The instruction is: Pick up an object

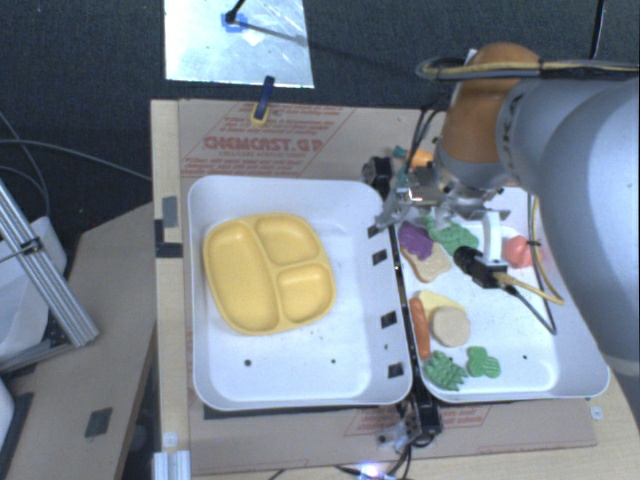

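Note:
My gripper [408,204] hangs low over the far left corner of the right bin [575,376], by the wall shared with the left bin. Just in front of it lie a purple toy [414,238], a green leafy piece [456,236] and a toast slice [429,263]. Further forward are a yellow wedge [431,299], a round beige bun [450,326], an orange carrot [418,326] and two green pieces [443,371] [484,362]. A pink-red item [517,251] lies at the right, partly behind the arm. I see nothing held.
The left bin [350,368] holds a yellow divided tray [268,272] in its far left part. The arm's grey body [580,158] covers the right bin's far right part. A small orange thing [422,156] shows behind the gripper.

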